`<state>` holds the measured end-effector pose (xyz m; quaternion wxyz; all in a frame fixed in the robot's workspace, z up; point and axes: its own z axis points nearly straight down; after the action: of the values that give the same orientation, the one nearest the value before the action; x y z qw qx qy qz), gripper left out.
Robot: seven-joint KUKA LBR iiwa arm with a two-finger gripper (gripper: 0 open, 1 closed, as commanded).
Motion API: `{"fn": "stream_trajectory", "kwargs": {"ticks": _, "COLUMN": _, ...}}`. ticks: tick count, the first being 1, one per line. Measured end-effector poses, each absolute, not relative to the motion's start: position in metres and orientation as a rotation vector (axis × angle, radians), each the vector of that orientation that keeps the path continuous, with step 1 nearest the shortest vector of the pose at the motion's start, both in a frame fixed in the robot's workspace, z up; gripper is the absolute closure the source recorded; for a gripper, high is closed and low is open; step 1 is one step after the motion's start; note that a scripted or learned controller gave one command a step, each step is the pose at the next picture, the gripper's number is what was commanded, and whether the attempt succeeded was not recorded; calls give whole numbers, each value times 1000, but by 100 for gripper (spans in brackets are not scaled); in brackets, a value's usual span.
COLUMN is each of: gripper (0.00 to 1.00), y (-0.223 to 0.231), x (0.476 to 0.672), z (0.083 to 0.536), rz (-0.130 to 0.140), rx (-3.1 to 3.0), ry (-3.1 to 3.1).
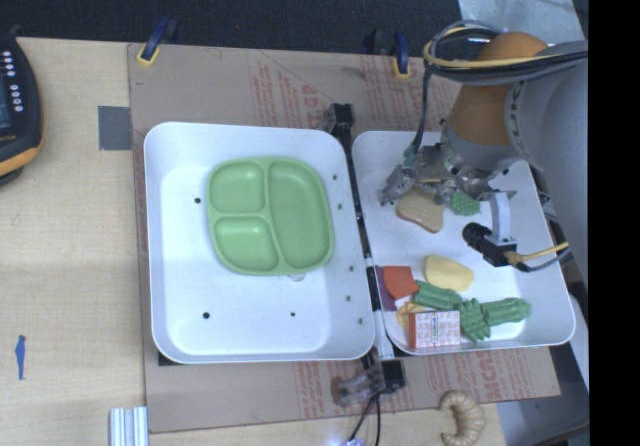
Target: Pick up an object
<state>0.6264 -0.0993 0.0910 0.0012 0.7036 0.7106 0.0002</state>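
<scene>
Your pincer [432,186] is low in the right bin [545,329], directly over the tan bread-like piece [421,213]; I cannot tell its state or whether anything is caught. The green scrap [464,202] lies just beside that piece, so a closing grip could snag both, or nudge the tan piece aside and lift nothing.

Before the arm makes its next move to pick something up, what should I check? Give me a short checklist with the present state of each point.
1. Pincer is over the right white bin: ok.
2. Tan flat wedge-shaped piece lies just under the pincer: ok.
3. Piece is between the fingers: cannot tell.
4. Yellow oval piece lies apart from the pincer: ok.
5. Green divided plastic plate rests in the left white bin, out of the way: ok.
</scene>
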Motion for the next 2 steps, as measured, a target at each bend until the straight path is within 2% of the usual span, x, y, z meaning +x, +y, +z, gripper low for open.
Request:
{"fn": "stream_trajectory", "kwargs": {"ticks": 1, "gripper": 100, "y": -103, "x": 625, "z": 105, "rz": -2, "rx": 2211, "ry": 2226}}
{"fn": "stream_trajectory", "kwargs": {"ticks": 2, "gripper": 0, "y": -102, "x": 625, "z": 105, "rz": -3, "rx": 2211, "ry": 2227}}
